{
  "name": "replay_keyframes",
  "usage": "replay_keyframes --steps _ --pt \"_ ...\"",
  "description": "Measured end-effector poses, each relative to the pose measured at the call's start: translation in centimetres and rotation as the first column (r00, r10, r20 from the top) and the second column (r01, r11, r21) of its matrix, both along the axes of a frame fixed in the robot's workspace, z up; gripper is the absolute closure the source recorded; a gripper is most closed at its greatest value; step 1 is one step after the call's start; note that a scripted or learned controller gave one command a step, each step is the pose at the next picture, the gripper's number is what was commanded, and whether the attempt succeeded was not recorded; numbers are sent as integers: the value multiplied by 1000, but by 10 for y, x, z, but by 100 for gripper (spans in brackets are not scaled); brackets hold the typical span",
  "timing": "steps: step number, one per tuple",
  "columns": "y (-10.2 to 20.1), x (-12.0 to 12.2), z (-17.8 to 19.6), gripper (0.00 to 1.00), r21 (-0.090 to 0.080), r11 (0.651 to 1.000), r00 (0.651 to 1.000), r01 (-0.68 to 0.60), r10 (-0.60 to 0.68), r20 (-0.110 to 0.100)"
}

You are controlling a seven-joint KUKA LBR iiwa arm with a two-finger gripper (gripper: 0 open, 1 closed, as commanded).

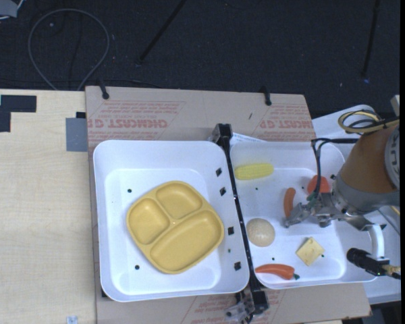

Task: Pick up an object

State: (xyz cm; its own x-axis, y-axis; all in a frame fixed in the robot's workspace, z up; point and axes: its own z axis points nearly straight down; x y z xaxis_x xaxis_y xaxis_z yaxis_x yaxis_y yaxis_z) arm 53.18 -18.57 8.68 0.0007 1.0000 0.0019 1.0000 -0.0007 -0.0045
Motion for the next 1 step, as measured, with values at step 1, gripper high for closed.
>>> replay_keyframes --steps 1 --pt "-1 1 12 100 0 1000 1000 3 -3 2"
